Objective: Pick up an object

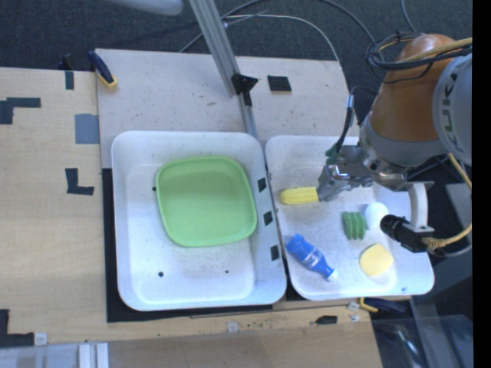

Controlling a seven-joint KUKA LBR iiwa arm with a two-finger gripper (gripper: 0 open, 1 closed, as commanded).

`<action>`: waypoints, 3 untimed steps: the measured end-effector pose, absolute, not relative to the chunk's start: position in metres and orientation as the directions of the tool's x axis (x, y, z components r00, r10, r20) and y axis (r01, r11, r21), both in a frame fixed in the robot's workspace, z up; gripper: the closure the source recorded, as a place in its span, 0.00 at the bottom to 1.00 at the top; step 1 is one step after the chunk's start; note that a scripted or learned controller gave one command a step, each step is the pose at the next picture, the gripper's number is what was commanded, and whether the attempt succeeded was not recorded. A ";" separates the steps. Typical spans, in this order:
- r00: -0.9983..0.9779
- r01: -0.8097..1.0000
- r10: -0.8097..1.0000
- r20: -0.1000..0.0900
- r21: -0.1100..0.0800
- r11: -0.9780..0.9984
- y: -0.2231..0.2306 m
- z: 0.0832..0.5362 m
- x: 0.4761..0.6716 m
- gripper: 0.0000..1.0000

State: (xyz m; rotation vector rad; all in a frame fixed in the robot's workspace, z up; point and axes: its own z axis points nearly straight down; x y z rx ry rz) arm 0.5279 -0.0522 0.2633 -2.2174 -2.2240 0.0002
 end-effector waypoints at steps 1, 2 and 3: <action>-0.003 1.000 1.000 0.001 -0.001 0.003 -0.003 0.265 0.543 1.00; -0.003 1.000 1.000 0.001 -0.001 0.003 0.042 0.263 0.555 1.00; -0.004 1.000 1.000 0.001 -0.001 0.004 0.090 0.262 0.559 1.00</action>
